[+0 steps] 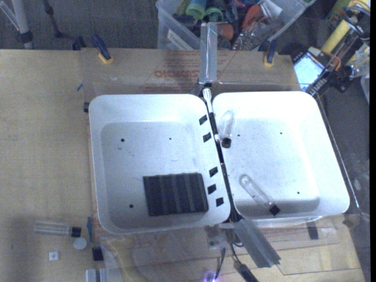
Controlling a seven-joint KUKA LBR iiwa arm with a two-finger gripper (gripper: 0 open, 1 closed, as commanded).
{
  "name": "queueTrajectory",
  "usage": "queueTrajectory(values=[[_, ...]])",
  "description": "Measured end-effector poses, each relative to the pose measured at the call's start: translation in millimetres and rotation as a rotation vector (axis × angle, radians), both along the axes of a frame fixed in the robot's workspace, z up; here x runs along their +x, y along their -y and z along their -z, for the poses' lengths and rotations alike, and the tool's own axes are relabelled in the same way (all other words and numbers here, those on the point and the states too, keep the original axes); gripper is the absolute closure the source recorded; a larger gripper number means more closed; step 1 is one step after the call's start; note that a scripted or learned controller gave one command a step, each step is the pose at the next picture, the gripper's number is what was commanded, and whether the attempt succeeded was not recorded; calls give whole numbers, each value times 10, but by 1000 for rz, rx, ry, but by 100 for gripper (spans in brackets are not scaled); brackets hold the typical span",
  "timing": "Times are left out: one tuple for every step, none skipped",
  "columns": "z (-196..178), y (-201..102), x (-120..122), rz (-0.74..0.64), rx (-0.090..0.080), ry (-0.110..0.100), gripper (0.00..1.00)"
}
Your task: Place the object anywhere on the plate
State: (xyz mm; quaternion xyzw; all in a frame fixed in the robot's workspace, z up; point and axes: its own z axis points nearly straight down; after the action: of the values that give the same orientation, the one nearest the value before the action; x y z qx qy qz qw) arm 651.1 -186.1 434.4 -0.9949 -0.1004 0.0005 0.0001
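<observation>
A dark ridged rectangular plate (pixel 175 194) lies flat in the left bin (pixel 117 119), near its front wall. In the right bin (pixel 305 145) lie two clear plastic tubes with black caps. One tube (pixel 226 127) rests against the divider at the bin's left side, cap toward the front. The other tube (pixel 254 190) lies slanted near the front left, its black cap (pixel 274 210) pointing to the front right. Both tubes are apart from the plate, across the divider.
A row of black tabs (pixel 210 157) runs along the seam between the bins. A metal bar (pixel 207 51) stands behind the seam. A clear box of toys (pixel 235 10) sits at the back. Small parts (pixel 64 231) lie on the bench at front left.
</observation>
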Motion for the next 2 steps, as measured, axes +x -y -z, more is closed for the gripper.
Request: queueTrajectory(values=[[1, 364, 25, -304, -1, 1, 100], [-6, 81, 62, -876, 2, -1, 100]])
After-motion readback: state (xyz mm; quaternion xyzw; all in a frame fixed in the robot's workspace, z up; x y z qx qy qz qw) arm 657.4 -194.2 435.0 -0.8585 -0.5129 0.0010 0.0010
